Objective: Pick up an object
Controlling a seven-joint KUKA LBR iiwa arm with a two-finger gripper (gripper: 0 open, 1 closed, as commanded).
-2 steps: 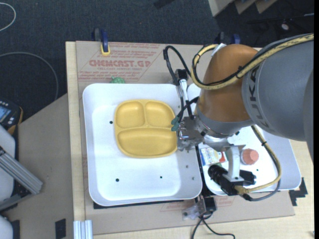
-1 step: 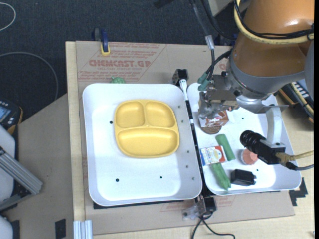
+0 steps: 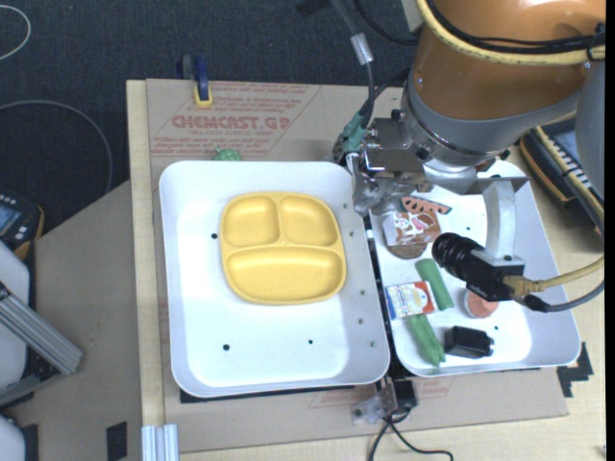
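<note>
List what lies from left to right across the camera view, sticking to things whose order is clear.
Yellow three-compartment plastic plate in the left white bin → small red-and-white packet → black rectangular block in the right white bin.

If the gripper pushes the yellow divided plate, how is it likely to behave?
The yellow divided plate looks like rigid plastic, so probably stiff and light. It lies flat and low in the left bin, so it would likely slide, not tip. Its glossy surface may be slippery.
</note>
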